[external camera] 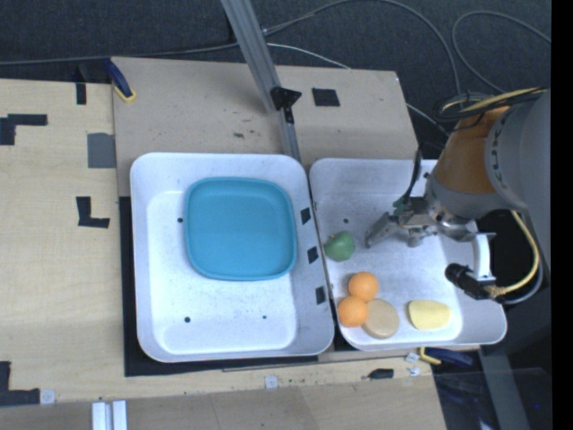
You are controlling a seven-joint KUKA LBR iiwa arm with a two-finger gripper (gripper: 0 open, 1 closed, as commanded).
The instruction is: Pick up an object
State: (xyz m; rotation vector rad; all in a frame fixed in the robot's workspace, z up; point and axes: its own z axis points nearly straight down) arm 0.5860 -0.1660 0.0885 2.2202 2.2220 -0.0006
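In the right bin [376, 186] lie a small green round object [339, 246] near the left wall, two orange balls [363, 286] [352, 312], a tan round piece [380, 319] and a yellow piece [429, 313] along the front. My gripper [378, 234] hovers over the middle of this bin, its fingers pointing left toward the green object, a short gap away from it. Nothing sits between the fingers.
The left bin [157, 267] holds a blue square plate [240, 227]. A grey metal pole [260, 47] slants down to the bins' shared back edge. Cables trail beside the arm at the right.
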